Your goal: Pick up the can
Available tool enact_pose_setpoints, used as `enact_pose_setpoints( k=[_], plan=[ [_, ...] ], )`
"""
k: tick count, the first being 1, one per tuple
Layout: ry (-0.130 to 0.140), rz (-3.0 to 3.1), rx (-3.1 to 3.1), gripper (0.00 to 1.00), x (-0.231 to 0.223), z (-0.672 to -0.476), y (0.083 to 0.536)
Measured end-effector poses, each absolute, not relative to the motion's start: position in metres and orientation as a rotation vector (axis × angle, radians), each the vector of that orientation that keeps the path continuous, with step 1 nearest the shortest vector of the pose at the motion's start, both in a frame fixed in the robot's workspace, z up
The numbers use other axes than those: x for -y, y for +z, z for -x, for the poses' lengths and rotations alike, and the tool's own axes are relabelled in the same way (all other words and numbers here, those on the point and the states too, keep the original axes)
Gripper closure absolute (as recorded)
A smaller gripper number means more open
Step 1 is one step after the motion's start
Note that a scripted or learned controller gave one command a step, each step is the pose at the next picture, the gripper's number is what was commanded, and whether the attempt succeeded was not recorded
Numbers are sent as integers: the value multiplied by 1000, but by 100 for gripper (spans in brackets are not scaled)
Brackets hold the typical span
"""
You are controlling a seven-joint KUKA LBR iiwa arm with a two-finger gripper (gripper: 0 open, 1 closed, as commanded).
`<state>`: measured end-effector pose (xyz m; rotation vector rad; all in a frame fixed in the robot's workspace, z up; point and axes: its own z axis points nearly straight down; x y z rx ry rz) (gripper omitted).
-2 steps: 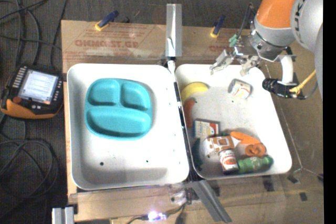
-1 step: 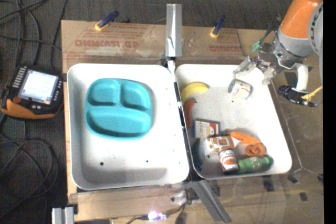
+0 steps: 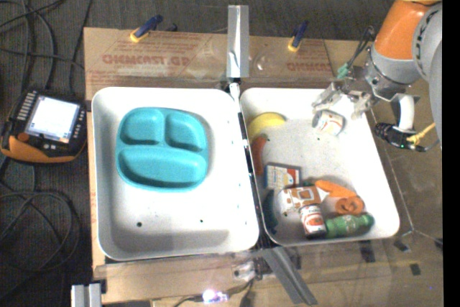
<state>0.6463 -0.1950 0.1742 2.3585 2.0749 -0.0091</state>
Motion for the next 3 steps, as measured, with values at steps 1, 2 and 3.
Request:
enact_pose_setpoints(
  k=[1,2,3],
  plan=[
    [5,-2301,-2147,0,205,-671,93],
    [2,-2295,-2145,100,206,-672,104],
    [1,-2258,-2185,100,180,-669,175]
  ],
)
